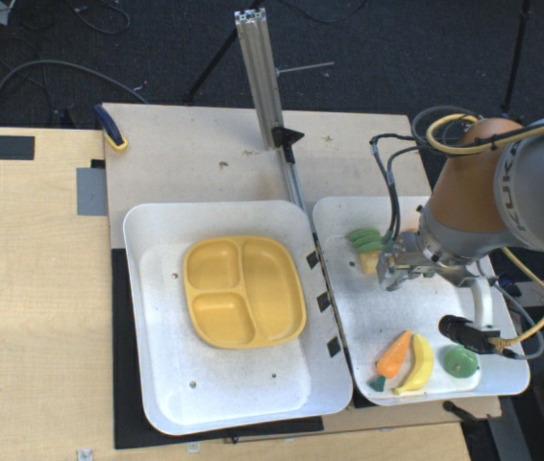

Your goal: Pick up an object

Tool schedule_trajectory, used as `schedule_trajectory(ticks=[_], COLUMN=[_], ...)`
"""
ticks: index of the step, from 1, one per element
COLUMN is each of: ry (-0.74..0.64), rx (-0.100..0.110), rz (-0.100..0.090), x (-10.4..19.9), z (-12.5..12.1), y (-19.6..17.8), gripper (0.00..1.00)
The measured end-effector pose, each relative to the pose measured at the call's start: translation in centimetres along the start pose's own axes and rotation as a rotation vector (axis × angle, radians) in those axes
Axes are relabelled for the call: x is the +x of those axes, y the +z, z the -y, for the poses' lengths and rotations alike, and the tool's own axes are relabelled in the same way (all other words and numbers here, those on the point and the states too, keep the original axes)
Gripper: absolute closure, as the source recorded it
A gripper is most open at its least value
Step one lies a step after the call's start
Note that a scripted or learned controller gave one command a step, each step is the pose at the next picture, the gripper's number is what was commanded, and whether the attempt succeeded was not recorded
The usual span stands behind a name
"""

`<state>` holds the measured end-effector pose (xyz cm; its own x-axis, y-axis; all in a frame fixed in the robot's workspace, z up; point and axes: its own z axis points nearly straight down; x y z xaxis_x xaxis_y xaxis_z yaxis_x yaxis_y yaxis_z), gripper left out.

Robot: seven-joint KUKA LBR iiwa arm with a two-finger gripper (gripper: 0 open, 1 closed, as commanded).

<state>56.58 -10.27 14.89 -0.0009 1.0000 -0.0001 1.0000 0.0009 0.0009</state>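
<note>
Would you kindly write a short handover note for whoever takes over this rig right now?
The claw hangs over the right bin, beside a green and yellow item; no grasp visible.
A carrot, a banana and a round green item lie at that bin's near end.
A yellow divided plate sits in the left bin.
Done: nothing lifted yet.
Left: grasp one object and lift it.

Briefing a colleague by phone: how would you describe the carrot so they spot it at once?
Find the white bin on the view's right and look along its near edge. The carrot lies there, just left of the curved yellow banana. It is the only orange, tapered piece in that bin.
</note>
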Motion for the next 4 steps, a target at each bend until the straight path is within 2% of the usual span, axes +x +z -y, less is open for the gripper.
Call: schedule_trajectory(ticks=[1,2,3,4], ry=[0.000,-0.004,-0.004,-0.003], rx=[-0.002,0.005,0.003,0.005], rz=[0.000,-0.002,-0.001,-0.001], x=[-0.1,4.9,10.7,16.0], z=[-0.1,0.5,0.0,-0.2], y=[-5.3,-5.2,-6.5,-5.7], gripper=[1.00,1.00,1.00,1.00])
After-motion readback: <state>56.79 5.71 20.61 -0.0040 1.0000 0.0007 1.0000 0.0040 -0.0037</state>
